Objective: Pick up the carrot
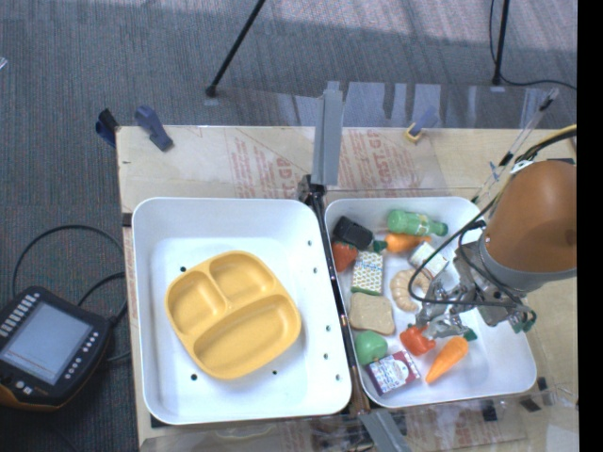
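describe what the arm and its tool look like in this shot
The arm is a rounded grey body with a wide orange band above the wrist. Thin cables, one yellow, run along it from the upper right. The tool is a small cluster of grey and black metal parts, with a dark block jutting out on one side.
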Robot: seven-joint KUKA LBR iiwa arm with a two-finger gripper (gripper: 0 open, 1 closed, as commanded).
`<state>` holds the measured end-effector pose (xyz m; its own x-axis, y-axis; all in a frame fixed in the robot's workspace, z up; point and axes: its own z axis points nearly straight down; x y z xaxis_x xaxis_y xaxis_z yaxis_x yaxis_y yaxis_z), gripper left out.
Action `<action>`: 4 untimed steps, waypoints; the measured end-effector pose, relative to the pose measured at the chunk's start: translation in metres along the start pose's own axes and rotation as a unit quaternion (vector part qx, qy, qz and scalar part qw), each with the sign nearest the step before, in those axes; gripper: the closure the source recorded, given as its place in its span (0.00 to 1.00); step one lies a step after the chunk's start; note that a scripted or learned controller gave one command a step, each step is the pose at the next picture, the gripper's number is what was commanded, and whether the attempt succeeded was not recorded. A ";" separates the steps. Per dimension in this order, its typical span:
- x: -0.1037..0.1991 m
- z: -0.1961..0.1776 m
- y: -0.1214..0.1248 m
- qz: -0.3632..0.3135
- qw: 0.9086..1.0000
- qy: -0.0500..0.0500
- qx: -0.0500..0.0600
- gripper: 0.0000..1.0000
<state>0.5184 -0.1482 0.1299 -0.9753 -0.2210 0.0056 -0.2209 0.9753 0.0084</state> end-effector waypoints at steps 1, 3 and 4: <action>-0.019 -0.063 -0.071 0.040 0.999 -0.005 0.004 1.00; 0.011 -0.280 -0.062 0.040 0.999 -0.004 0.003 0.00; -0.004 -0.103 -0.042 0.021 1.000 0.001 -0.001 0.00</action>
<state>0.5324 -0.1892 0.2326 -0.9837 -0.1796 0.0085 -0.1795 0.9837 0.0092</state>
